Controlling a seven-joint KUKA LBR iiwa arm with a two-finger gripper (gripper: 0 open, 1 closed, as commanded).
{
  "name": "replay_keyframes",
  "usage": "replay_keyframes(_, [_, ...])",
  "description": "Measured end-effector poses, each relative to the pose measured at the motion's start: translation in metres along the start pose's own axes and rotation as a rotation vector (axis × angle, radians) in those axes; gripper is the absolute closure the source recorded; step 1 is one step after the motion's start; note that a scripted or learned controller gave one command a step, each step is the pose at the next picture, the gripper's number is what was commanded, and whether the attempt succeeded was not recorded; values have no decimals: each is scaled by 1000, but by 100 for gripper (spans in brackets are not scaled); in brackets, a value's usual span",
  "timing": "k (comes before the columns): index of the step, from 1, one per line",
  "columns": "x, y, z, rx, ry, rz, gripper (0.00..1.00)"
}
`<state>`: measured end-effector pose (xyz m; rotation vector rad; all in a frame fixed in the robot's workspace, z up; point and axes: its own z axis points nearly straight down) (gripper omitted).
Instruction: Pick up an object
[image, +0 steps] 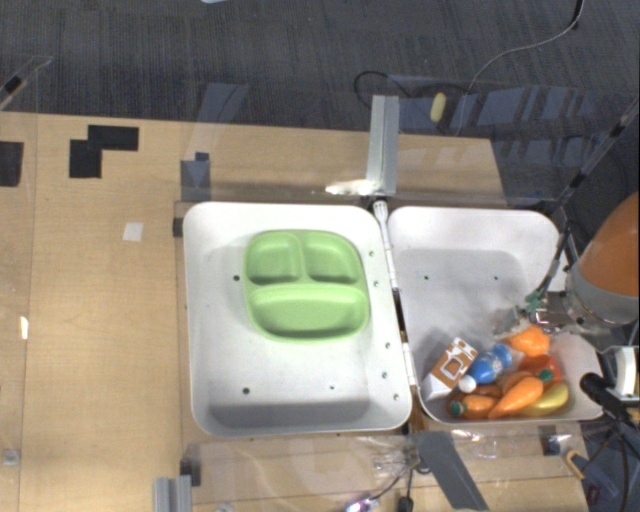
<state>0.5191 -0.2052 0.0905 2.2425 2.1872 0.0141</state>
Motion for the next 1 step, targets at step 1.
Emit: replay_keyframes(1, [69,32,-128,5,0,-250,100])
